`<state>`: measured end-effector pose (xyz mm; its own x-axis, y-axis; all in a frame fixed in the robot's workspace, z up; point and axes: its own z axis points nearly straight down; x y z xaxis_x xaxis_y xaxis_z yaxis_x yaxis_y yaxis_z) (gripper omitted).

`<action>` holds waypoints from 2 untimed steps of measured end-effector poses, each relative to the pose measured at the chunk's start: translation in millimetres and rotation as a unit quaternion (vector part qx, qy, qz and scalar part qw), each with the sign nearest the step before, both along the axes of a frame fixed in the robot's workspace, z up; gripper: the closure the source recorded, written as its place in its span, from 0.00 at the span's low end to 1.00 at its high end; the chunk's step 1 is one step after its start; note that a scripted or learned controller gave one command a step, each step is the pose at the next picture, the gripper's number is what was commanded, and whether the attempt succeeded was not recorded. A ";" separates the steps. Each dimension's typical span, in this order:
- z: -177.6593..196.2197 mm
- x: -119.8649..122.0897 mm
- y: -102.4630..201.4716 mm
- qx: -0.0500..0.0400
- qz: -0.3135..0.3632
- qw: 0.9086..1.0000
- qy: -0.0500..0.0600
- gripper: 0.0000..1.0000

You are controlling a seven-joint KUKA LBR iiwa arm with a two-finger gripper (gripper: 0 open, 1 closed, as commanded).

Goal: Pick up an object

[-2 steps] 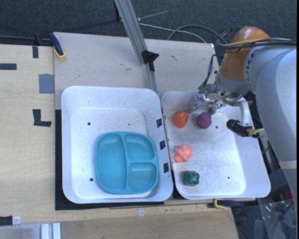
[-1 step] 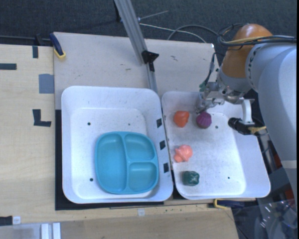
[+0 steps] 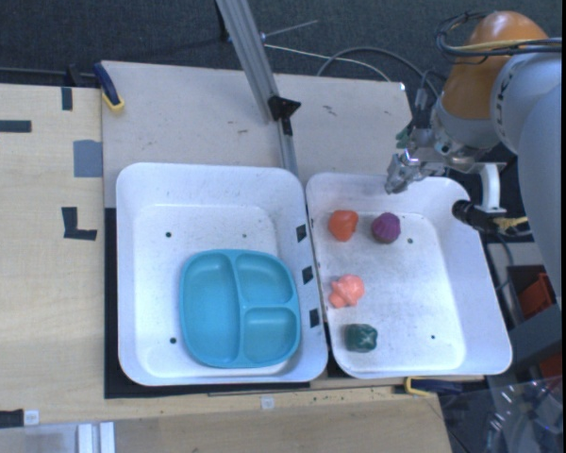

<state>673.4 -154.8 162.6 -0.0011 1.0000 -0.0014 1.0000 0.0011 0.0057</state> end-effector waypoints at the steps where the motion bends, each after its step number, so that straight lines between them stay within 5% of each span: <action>1: 48.8 5.7 -7.1 0.000 0.001 1.000 0.000 1.00; 2: 102.9 7.0 -6.5 0.000 0.001 1.000 0.000 1.00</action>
